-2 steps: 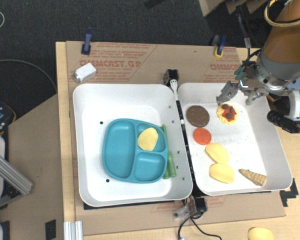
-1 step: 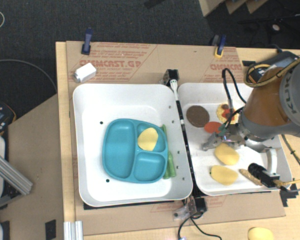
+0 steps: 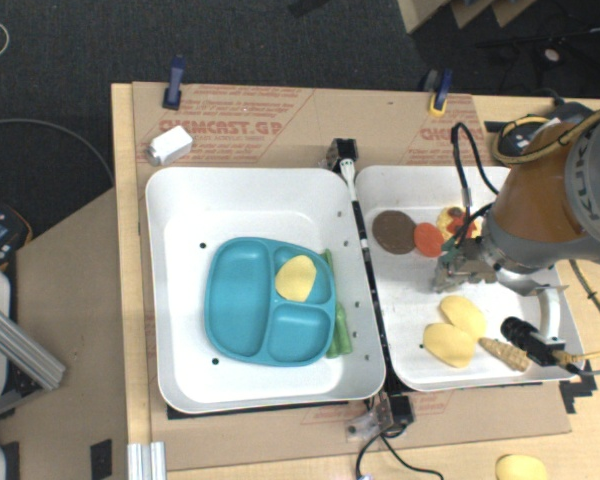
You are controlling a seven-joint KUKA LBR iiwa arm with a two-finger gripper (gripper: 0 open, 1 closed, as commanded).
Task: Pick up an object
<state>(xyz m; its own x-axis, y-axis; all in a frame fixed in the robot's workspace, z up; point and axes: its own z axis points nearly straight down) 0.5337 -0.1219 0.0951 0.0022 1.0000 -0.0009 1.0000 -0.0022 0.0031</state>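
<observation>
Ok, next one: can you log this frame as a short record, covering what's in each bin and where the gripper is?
left bin: teal divided tray; yellow piece in its upper right compartment; green strip along the tray's right edge
right bin: brown disc, red piece, upper yellow lump, lower yellow lump, tan cone
gripper: low over the right bin, between the red piece and the yellow lumps
grasp: cannot tell
</observation>
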